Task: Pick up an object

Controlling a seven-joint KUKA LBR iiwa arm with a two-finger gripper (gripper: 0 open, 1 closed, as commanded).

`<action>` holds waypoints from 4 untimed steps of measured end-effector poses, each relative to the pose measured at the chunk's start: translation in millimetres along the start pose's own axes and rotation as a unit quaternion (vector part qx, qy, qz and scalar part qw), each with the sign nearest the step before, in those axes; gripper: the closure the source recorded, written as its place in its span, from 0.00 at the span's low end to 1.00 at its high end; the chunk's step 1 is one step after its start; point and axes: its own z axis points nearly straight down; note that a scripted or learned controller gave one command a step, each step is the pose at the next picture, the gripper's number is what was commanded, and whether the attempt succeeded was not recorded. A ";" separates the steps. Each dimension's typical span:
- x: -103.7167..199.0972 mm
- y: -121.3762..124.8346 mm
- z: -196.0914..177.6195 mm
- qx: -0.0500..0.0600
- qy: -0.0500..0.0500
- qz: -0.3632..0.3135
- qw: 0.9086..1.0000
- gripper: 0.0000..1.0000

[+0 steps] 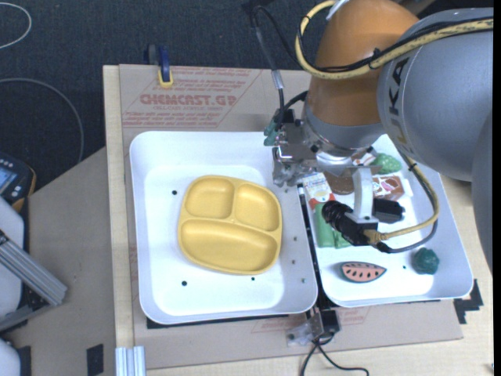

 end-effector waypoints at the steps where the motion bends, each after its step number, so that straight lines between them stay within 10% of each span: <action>1: 77.4 -30.3 -79.9 0.000 0.004 -0.008 1.000 1.00; 2: 27.4 -53.1 -14.5 0.009 -0.001 0.000 1.000 1.00; 3: 17.7 -22.7 63.4 0.008 0.000 -0.001 1.000 1.00; 4: 22.2 -55.1 -106.2 -0.005 0.004 -0.005 1.000 1.00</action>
